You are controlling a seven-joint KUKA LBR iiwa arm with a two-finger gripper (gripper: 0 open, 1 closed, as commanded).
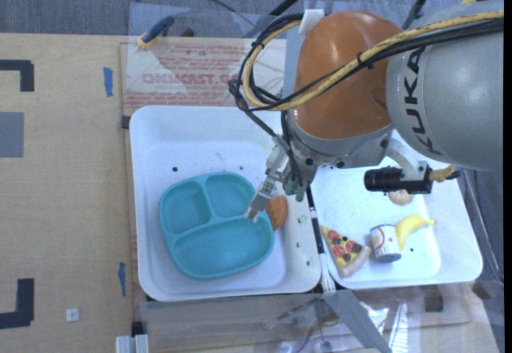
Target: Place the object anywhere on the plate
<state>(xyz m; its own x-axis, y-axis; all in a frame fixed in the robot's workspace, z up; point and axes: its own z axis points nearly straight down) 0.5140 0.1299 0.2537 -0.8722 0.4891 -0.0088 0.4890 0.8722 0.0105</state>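
Overhead, the KUKA arm (416, 95) is seen reaching in from the right, its orange band (344, 75) lying above the divide between the two white bins. The gripper (268, 206) is lowered over the left bin (152, 131), at the right rim of the teal plate (214, 223). One metal finger (262, 199) is seen slanting down to the plate's edge; whether the jaws are spread or pressed together cannot be told from this angle. Just to the right of the fingertip, touching or nearly touching it, an orange-brown object (278, 213) is seen on the bin floor against the plate's outer rim, not on the plate. It cannot be determined whether this object is pinched between the fingers. To the left of the jaws the plate is shown with three compartments, two small ones at the top and one large one below. Well to the right of the jaws, in the right bin (456, 263), a toy pizza slice (344, 250), a small can (384, 242) and a banana (414, 226) are laid near one another, and a pale rounded item (399, 197) is partly covered by a black fitting on the arm. Yellow and black cables (264, 63) are looped above the jaws.
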